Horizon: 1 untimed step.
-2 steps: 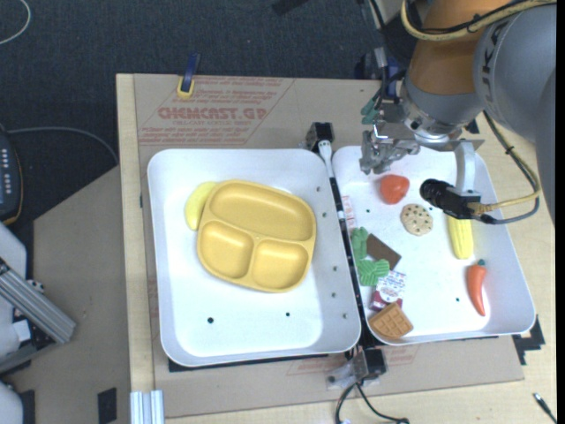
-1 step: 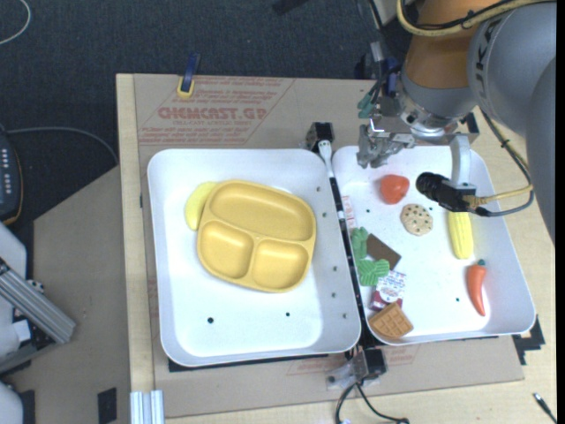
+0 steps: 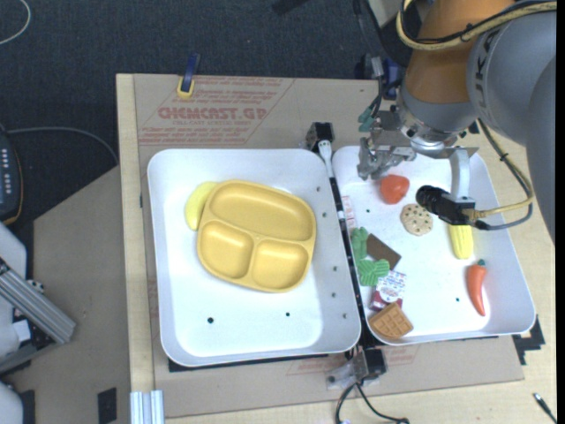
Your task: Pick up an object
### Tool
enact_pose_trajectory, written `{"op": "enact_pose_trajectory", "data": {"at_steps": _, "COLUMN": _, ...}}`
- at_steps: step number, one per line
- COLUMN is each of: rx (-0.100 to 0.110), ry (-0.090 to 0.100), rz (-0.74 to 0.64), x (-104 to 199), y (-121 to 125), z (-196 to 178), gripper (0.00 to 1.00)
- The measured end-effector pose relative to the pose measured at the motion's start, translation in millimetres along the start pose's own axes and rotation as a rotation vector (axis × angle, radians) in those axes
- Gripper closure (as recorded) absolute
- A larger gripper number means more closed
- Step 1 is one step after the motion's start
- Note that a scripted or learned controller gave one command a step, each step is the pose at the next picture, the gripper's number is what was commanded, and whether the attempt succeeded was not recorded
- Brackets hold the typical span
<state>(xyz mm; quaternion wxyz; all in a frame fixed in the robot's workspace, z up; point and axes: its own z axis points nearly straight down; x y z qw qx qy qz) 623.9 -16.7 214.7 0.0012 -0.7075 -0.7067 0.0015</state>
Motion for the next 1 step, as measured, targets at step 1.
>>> {"op": "enact_pose_trajectory", "data": {"at_steps": 1, "rx": -0.008, "ry": 0.000, "rz": -0.001, "x": -3.4, "y": -1.8, "z": -16.1, "gripper": 1.00}}
